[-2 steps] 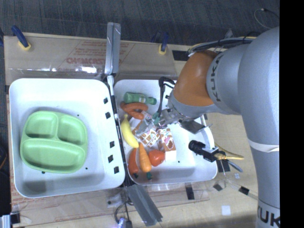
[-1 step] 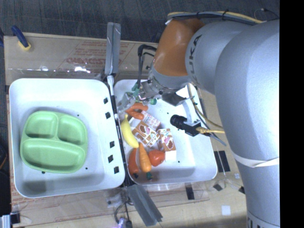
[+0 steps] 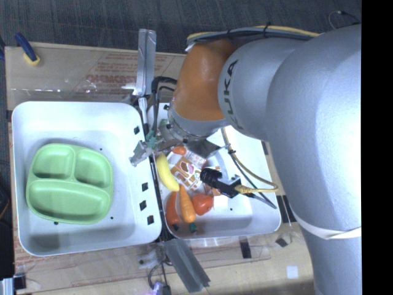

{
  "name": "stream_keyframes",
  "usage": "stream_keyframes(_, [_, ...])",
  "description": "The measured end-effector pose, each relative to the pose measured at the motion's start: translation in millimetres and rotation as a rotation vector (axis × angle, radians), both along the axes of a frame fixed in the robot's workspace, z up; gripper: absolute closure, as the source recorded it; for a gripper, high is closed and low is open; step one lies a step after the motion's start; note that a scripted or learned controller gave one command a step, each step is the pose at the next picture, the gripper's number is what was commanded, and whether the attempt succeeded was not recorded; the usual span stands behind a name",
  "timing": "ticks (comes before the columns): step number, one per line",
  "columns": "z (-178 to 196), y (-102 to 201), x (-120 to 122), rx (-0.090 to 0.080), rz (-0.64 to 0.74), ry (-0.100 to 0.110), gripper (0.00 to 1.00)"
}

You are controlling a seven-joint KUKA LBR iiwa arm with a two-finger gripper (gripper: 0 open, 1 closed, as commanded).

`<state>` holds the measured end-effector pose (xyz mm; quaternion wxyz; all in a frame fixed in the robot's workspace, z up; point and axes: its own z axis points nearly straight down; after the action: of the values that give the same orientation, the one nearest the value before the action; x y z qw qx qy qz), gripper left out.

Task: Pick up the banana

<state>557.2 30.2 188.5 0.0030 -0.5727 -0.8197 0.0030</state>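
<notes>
The yellow banana [image 3: 165, 173] lies in the right bin [image 3: 265, 221], close to its left wall, pointing roughly up and down the view. My gripper [image 3: 146, 150] hangs over the seam between the two bins, right at the banana's upper end and slightly to its left. The grey arm and its orange band cover the upper part of the right bin. Whether the gripper touches the banana cannot be made out.
To the right of the banana lie a printed snack packet [image 3: 186, 166], a carrot [image 3: 186, 205], a red piece [image 3: 203, 203] and an orange piece [image 3: 173, 211]. The left bin [image 3: 37, 118] holds a green divided plate [image 3: 69, 182].
</notes>
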Motion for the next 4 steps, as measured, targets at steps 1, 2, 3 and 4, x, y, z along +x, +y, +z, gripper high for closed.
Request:
stream_keyframes(1, [0,-43,-44,0.002,0.077,0.0,0.0])
stream_keyframes(2, [17,-84,-29,0.001,-0.01,-0.001,0.0])
stream_keyframes(3, [0,-53,3,0.001,0.065,-0.002,0.0])
stream_keyframes(4, [0,4,-24,0.0,0.064,0.0,0.0])
